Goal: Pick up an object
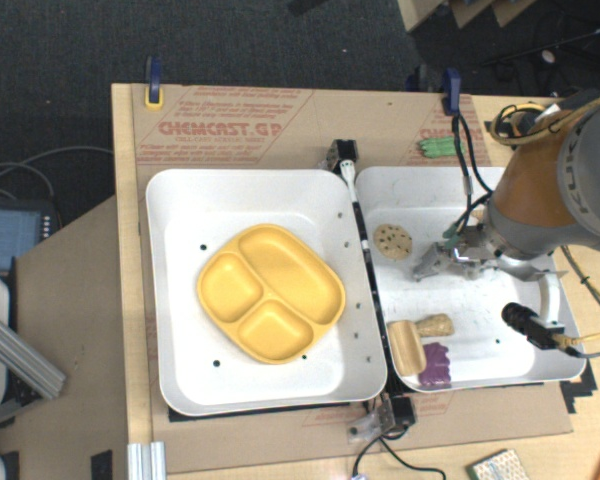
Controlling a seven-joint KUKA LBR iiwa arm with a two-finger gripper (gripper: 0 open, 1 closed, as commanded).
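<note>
My gripper (pixel 427 264) hangs low over the middle of the right bin (pixel 480 190), reaching in from the right. A round speckled cookie (pixel 391 239) lies just to its upper left, apart from it. Below it, near the bin's front left corner, lie a tan block (pixel 406 346), a small beige piece (pixel 433 325) and a purple object (pixel 436 364), all close together. Nothing shows in the gripper's grasp.
The left bin (pixel 175 268) holds a yellow divided plate (pixel 269 291) at its centre. A small green object (pixel 438 147) sits on the bench behind the right bin. A dark divider (pixel 360 243) runs between the bins.
</note>
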